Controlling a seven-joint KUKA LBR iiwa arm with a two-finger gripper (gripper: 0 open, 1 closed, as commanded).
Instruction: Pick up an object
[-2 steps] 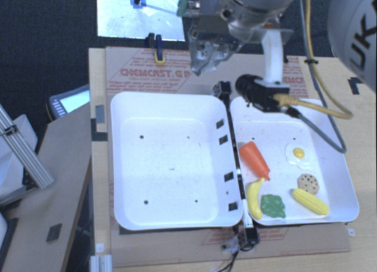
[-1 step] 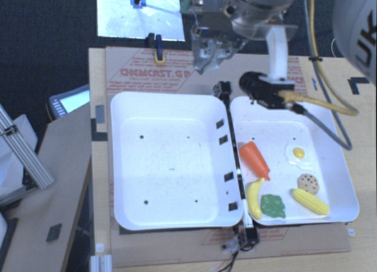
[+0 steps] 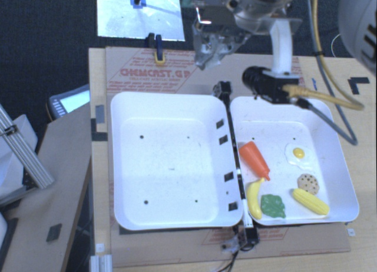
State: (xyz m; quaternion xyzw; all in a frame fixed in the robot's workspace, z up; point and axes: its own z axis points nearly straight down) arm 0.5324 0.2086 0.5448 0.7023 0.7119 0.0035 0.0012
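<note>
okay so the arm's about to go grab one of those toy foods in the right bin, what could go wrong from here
1. The carrot, banana and green leafy piece lie close together by the divider, so a grab there may catch two things or hit the bin wall.
2. The fried egg and cookie look flat, so they may slip out.
3. The hand sits high above the back edge, so a long descent could drift off target.

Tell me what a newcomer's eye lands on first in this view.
The bright toy food clustered in the right bin: an orange carrot near its left wall, a banana and a green leafy piece below it, with a fried egg, cookie and corn cob to the right. Next, the arm's pincer above the bins' far edge.
</note>
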